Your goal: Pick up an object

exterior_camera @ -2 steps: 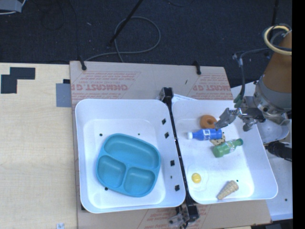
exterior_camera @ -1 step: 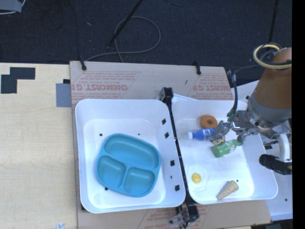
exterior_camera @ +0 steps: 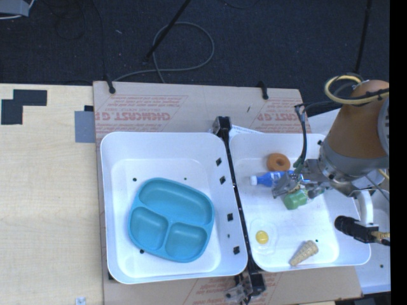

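Reaching in from the right, the claw is low inside the right bin, near its middle. Its metal parts are small and dark, and I cannot tell how it is set. A green object lies directly below the claw tip, touching it or just beside it; whether the claw grips it is not clear. This green piece is short and rounded, so no long axis can be read.

Just left of the claw lies a blue and white tube. Its long axis goes almost left to right, with the white end toward the left and the blue end under the claw. Above the claw, near it, sits an orange-brown ring like a doughnut. These three things are close together around the claw and crowd it.

Further toward the front of the right bin, well apart from the claw, there is a small yellow ball and a beige cone. The cone lies tilted, its narrow end toward the lower left.

Beside it, the left bin holds a blue divided plate with three compartments. Both bins rest on a cardboard sheet on the pale wooden tabletop.
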`<state>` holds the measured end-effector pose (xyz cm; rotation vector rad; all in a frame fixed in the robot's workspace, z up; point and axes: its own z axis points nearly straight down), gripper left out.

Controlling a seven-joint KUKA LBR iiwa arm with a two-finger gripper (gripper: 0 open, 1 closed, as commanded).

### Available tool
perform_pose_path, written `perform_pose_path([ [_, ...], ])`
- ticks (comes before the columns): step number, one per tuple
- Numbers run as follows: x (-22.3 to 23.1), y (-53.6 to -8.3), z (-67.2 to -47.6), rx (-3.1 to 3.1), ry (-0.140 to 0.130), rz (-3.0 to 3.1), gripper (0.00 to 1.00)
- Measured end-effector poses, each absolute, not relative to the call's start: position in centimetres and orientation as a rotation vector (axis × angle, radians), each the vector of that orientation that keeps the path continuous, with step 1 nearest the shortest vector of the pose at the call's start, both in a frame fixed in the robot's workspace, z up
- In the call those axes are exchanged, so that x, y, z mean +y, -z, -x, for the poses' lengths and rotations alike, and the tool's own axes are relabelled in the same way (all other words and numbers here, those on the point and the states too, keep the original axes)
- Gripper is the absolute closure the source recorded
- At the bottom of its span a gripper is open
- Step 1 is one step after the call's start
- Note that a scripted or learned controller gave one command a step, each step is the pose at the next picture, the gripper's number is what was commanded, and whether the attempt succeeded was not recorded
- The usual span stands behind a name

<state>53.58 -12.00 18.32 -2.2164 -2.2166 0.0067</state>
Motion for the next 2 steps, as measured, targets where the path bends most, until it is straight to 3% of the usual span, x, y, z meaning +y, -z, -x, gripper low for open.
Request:
perform_pose_path([
  [1,-12.4,-13.9,-53.6,-2.216,-0.006,2.217,0.0],
  [2,-12.5,-15.1,-53.6,-2.211,-0.005,2.224,1.0],
])
